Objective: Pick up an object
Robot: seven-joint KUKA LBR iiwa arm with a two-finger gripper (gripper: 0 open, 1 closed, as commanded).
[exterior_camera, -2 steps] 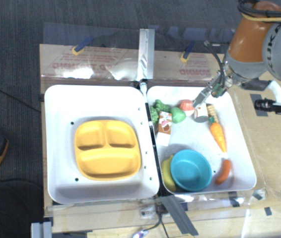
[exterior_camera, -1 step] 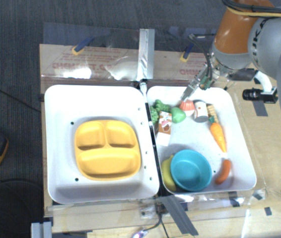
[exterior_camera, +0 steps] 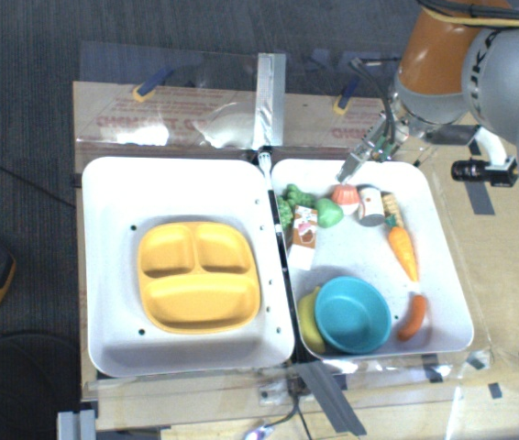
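Nothing is picked up yet. The gripper [exterior_camera: 358, 160] hangs over the right bin's [exterior_camera: 447, 246] far rim; its fingers look slightly apart and empty, though that is hard to confirm. The toy carrot [exterior_camera: 403, 250] lies below it, untouched.

Left bin [exterior_camera: 113, 191]: yellow tray [exterior_camera: 199, 275].
Right bin [exterior_camera: 443, 246]: blue bowl [exterior_camera: 353, 313], carrot [exterior_camera: 403, 250], small toys.
Gripper [exterior_camera: 362, 160]: above right bin's far edge.
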